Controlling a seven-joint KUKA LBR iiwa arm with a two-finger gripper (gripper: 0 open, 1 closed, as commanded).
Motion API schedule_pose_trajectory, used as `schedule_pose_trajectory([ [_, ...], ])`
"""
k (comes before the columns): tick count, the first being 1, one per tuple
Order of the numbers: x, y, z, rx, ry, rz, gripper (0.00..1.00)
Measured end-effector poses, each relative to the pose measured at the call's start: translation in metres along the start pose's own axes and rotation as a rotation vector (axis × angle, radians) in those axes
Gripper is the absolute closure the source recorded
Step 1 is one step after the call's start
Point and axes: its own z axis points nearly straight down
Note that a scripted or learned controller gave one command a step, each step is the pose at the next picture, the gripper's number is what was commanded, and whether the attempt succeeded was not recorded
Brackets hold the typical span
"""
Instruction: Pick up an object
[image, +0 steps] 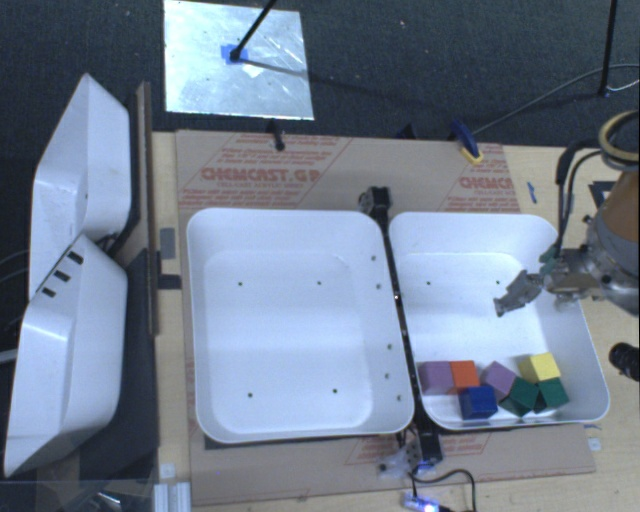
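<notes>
Since every block lies loose at the near edge of the right bin (470, 255), the pick appears not yet made. Nearest sit the blue cube (478, 401) and green cube (520, 397); just behind run the purple block (436, 376), orange block (464, 373), a second purple block (499, 378) and the yellow cube (544, 366). Farther back, above the bin's bare floor, hangs the tool (510, 296), well apart from the cluster, carrying nothing; whether it is spread or closed cannot be told. The left bin (290, 320) takes no part. Descent, grasp and lift all remain.
</notes>
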Motion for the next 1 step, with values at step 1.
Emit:
schedule_pose_trajectory([
  [1, -0.0001, 0.0004, -0.0106, -0.001, 0.0, -0.001, 1.0],
])
